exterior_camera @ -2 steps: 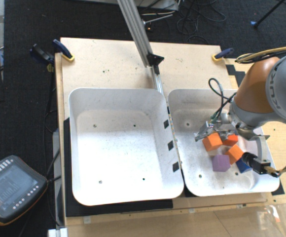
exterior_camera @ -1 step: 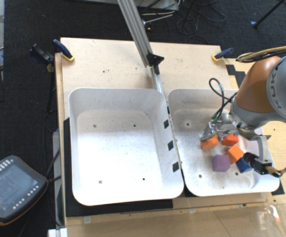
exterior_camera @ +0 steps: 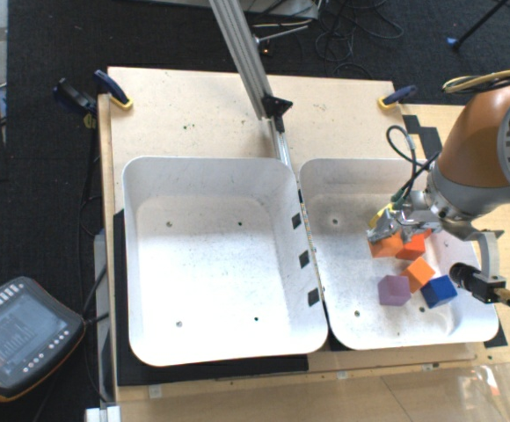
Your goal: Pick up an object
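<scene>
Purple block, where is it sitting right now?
The purple block lies in the right bin, near its front, just left of the blue block and below the orange blocks.

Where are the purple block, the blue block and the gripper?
purple block [exterior_camera: 394,290]: camera view, top face.
blue block [exterior_camera: 439,292]: camera view, top face.
gripper [exterior_camera: 394,228]: camera view, fingertip end.

Bright even overhead light, soft shadows, white bins [exterior_camera: 211,192] slightly overexposed, mild softness
</scene>
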Controlling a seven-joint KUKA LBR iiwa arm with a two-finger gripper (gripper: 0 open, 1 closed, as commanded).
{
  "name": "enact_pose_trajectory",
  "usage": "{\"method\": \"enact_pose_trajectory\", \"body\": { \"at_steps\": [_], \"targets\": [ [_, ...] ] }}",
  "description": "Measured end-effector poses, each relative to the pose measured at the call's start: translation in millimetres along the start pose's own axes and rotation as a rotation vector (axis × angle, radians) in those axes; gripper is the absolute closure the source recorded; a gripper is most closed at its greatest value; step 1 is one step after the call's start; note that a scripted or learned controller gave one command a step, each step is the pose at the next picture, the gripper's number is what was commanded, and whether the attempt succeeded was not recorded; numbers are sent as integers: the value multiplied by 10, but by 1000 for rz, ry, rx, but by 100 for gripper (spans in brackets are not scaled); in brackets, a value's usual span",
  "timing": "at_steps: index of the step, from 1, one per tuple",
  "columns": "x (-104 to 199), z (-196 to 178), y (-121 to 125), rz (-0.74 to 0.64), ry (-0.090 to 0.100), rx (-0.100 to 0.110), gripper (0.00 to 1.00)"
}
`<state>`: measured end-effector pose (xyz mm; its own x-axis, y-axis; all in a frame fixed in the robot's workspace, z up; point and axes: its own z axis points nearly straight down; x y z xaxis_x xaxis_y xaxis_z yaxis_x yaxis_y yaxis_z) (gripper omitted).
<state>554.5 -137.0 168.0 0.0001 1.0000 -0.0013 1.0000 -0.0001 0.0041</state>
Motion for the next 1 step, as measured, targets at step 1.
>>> {"method": "enact_pose_trajectory", "body": {
  "at_steps": [1],
  "targets": [
    [4, -441, -42, -2, 0, 0, 100]
  ]
}}
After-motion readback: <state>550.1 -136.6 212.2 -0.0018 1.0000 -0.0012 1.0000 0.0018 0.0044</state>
